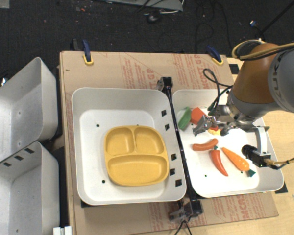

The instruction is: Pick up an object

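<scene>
My gripper (pixel 209 126) hangs low over the upper middle of the right bin (pixel 264 182), coming in from the right. A small yellow and red piece (pixel 214 129) shows right at its tip; whether it is gripped is unclear. Just up and left of the tip lie a red-orange toy (pixel 198 114) and a green vegetable (pixel 184 118). Below the tip are an orange-red sausage (pixel 205 145), a red chilli (pixel 218 162) and an orange carrot (pixel 235 159).
The left bin (pixel 83 131) holds a yellow divided plate (pixel 136 155). A black divider (pixel 175 131) runs between the two bins. Grey-white containers (pixel 19 131) stand off the bench at the left.
</scene>
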Robot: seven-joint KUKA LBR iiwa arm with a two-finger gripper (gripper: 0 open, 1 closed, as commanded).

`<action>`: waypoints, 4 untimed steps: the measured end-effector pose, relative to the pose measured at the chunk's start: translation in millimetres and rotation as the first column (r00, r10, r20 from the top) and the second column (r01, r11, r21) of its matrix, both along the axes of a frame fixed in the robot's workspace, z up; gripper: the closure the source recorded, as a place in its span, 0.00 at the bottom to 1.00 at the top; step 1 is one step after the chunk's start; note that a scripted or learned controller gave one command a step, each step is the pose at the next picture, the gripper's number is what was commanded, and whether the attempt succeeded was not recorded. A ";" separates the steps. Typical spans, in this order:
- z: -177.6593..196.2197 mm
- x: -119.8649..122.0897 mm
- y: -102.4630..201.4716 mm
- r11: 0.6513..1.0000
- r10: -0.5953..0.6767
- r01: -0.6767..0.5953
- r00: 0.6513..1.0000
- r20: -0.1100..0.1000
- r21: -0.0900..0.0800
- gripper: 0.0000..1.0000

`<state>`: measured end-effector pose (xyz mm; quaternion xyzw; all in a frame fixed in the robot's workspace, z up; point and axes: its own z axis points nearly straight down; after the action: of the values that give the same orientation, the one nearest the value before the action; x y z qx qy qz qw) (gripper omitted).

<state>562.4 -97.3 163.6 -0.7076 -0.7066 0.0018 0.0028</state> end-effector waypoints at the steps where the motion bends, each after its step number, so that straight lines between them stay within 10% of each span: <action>1: -43.3 -2.0 1.1 1.000 0.000 0.000 1.000 0.000 0.000 0.00; 2: -30.5 -0.6 0.7 1.000 -0.002 0.002 1.000 0.007 -0.001 1.00; 4: 82.4 -4.2 2.0 1.000 0.005 -0.005 1.000 0.014 -0.003 1.00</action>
<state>558.2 -95.3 246.0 -0.7059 -0.7083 -0.0020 -0.0029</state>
